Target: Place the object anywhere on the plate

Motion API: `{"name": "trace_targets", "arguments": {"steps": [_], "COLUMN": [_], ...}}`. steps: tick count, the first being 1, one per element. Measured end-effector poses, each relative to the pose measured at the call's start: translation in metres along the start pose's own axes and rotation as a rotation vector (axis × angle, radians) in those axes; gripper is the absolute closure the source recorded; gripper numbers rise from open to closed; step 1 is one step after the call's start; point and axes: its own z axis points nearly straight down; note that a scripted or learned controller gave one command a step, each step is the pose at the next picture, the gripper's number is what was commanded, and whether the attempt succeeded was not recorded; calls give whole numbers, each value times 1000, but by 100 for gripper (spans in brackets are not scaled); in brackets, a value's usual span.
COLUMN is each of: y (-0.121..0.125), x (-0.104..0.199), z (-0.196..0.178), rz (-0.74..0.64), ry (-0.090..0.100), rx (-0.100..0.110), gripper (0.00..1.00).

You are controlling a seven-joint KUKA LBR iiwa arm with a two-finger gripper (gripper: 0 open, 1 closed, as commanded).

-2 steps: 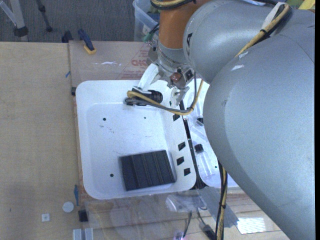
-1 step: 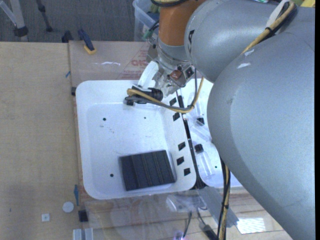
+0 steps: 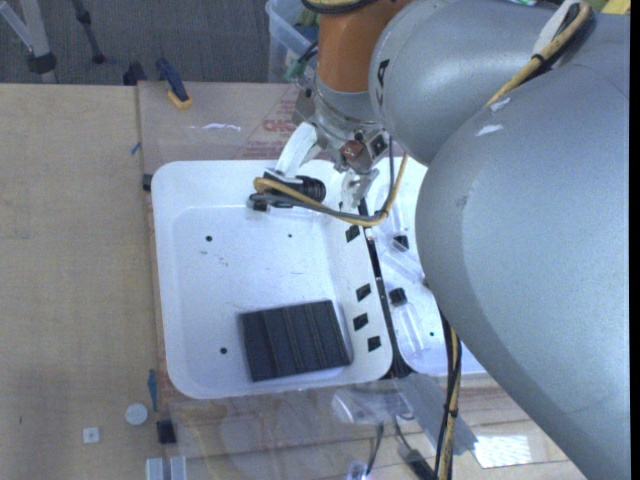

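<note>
A dark ribbed rectangular plate (image 3: pixel 293 340) lies flat in the near right part of the left white bin (image 3: pixel 190 268). My gripper (image 3: pixel 325 180) hangs over the far right corner of that bin, well beyond the plate. A black and yellow cable loop (image 3: pixel 288 190) dangles beside it on the left. The wrist and the cable hide whatever lies under the gripper, and I cannot make out any object there.
The grey arm covers most of the right bin (image 3: pixel 418 353). Small black clips (image 3: pixel 362 321) line the wall between the bins. A blue clamp (image 3: pixel 177 86) lies on the bench beyond the left bin, and small parts (image 3: pixel 135 414) sit at the near left.
</note>
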Motion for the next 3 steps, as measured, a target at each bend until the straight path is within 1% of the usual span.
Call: {"name": "trace_targets", "arguments": {"steps": [1,2,3], "y": [-66,-67,-52], "x": [4,4,-38], "z": [138,128,30], "rz": [-48,-47,-141], "ry": [3,3,2], "rx": [-1,2,-1], "gripper": [0,100,100]}}
